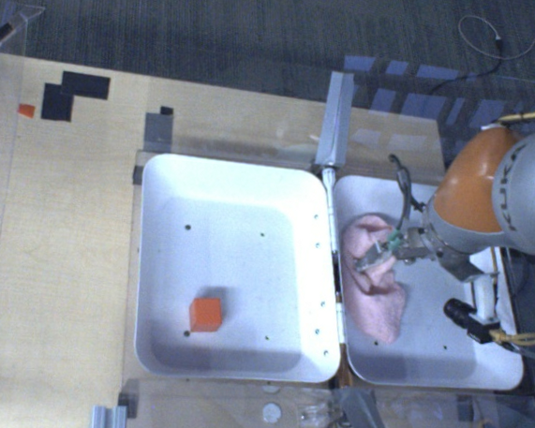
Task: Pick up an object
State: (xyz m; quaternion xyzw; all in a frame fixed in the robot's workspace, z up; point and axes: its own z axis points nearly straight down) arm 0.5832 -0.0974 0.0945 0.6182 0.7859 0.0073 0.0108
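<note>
A pink soft object [379, 308], crumpled like cloth, lies in the left half of the right bin [464, 368]. My gripper [374, 258] is low over the upper part of this pink object, pressed into or touching its folds. The grey arm with its orange band [472, 195] reaches in from the right behind it. A small orange cube [206, 314] sits in the left bin [239, 215], near the front left.
The divider between the two bins [333, 262] runs just left of the pink object. A black cable part [469, 317] hangs off the wrist over the right bin. Dark markers [72, 94] lie on the bench at far left.
</note>
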